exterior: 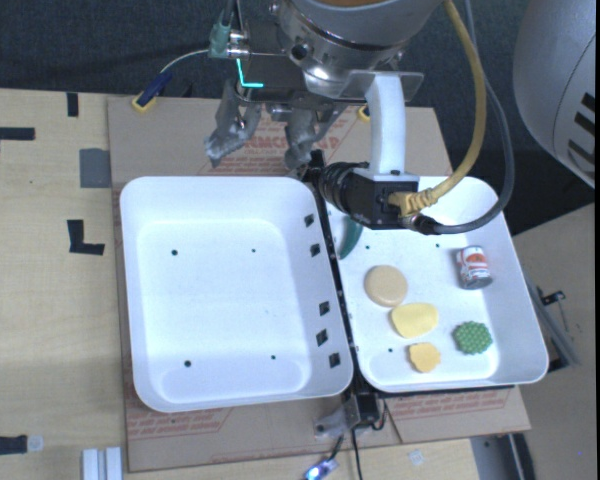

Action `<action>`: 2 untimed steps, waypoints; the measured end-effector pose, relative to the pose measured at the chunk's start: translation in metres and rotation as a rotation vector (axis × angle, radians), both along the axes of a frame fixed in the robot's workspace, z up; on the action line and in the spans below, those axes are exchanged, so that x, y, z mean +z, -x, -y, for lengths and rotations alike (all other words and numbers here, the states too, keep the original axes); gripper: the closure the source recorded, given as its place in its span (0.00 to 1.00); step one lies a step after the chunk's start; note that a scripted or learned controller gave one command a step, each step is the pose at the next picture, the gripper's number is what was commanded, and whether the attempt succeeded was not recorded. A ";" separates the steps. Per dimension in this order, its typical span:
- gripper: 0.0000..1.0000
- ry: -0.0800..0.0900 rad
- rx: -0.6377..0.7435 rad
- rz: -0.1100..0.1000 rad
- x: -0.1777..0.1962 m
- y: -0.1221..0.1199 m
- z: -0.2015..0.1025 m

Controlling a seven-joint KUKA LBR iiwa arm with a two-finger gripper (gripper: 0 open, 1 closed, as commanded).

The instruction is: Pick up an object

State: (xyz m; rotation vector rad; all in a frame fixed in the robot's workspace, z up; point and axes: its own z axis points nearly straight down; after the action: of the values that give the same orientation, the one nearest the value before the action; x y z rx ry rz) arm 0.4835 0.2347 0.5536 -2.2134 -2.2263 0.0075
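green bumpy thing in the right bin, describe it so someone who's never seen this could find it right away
Start at the right white bin, the one holding several small things. Go to its near right corner, where the green bumpy ball lies below the small red and white can. It is the only green, knobbly thing there; the round beige disc and two yellow pieces to its left are smooth.

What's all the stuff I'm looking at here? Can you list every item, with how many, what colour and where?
Bins: two, white, side by side on the bench; left bin, right bin.
Round disc: one, beige, middle of right bin.
Yellow pieces: two, right bin, near side; larger, smaller.
Green ball: one, bumpy, right bin, beside the yellow pieces.
Small can: one, red and silver, right bin's right side.
Cardboard sheet: one, brown, under the bins.
Gripper: one, grey metal, above the left bin's far edge.
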 end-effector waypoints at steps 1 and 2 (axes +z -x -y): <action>1.00 0.000 0.002 -0.001 0.010 0.000 -0.001; 0.00 0.001 0.001 -0.001 0.010 0.000 0.000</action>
State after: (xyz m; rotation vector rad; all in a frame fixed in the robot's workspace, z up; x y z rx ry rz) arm 0.4837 0.2351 0.5633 -2.2117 -2.2273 0.0096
